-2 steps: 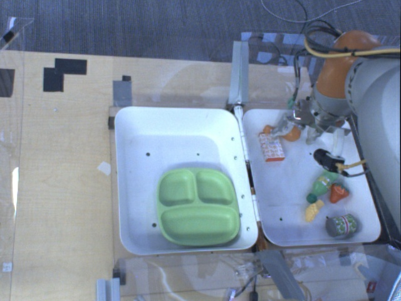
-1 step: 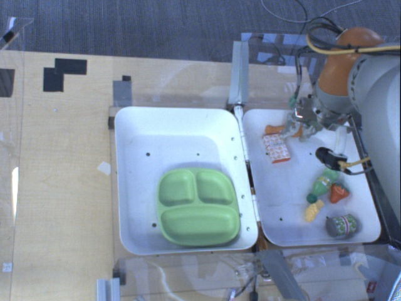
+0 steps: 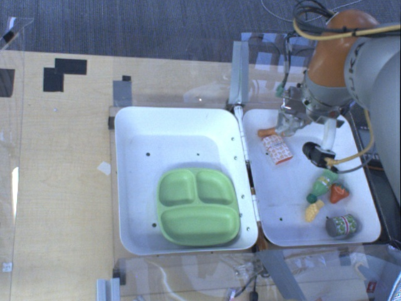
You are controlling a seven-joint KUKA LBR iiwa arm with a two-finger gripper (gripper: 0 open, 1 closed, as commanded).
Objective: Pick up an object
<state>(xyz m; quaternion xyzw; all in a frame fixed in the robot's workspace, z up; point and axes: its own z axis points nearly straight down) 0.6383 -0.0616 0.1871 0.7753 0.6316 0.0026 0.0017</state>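
Observation:
My gripper (image 3: 289, 123) hangs over the far left part of the right bin (image 3: 285, 231), below the arm's orange band. Just left of it lies a small orange piece (image 3: 266, 132). A red-and-white patterned packet (image 3: 277, 149) lies right below the gripper's tip. Further toward the near right sit a green bottle-shaped toy (image 3: 322, 184), a red-orange toy (image 3: 338, 194), a yellow piece (image 3: 312, 212) and a grey-green round object (image 3: 341, 226).
The left bin (image 3: 135, 162) holds a green divided plate (image 3: 197, 205) in its near half. A black cable end (image 3: 313, 152) of the arm hangs over the right bin beside the packet. The bins' shared rim runs between plate and packet.

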